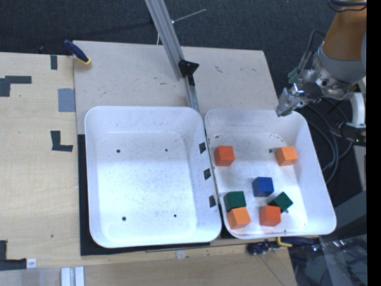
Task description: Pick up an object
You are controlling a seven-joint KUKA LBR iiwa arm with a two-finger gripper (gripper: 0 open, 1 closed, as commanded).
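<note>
The right bin (312, 154) holds several small blocks. An orange block (224, 155) lies near its left wall and another orange block (287, 155) near its right wall. A blue block (262, 186) sits in the middle. Toward the front are a green block (234, 199), an orange block (239, 217), a red-orange block (269, 215) and a dark green block (282, 201). My gripper (286, 107) hangs over the bin's far right corner, above the rim and away from all the blocks. Nothing shows between its fingers.
The left bin (98, 159) stands beside the right one. A slanted metal bar (169, 34) with a black clamp runs down to the gap between the bins. Cables hang off the bench at the right. A blue and yellow tool (77, 52) lies at the far left.
</note>
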